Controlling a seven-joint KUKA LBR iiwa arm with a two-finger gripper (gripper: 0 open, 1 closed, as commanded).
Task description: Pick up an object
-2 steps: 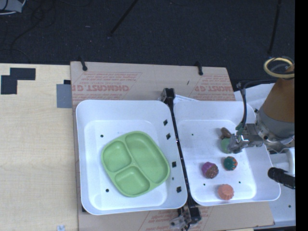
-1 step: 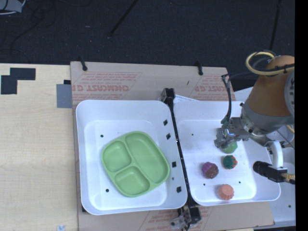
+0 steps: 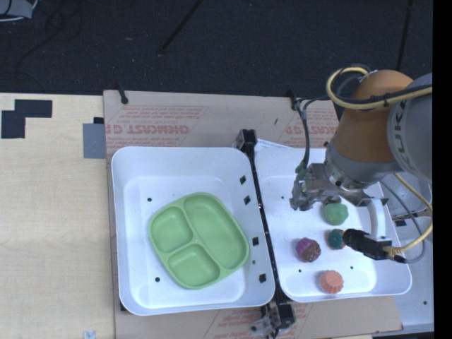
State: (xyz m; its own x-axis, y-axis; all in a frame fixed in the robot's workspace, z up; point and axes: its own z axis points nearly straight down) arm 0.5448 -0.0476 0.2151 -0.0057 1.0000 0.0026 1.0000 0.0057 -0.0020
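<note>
The right bin (image 3: pixel 282 270) holds several small objects: a light green ball (image 3: pixel 335 212), a dark teal ball (image 3: pixel 335 239), a purple bumpy ball (image 3: pixel 307 248) and an orange-pink round piece (image 3: pixel 330 282). My gripper (image 3: pixel 305 197) hangs low over the bin's middle, just left of the light green ball. Its dark metal fingers point down toward the bin floor, and nothing shows between them. The grey arm with its orange band (image 3: pixel 371 122) covers the bin's far right part.
The left bin (image 3: pixel 134 182) carries a light green divided plate (image 3: pixel 198 239). A black divider (image 3: pixel 256 210) runs between the two bins. Cables (image 3: pixel 395 249) trail across the right bin's near right side. Cardboard lies under both bins.
</note>
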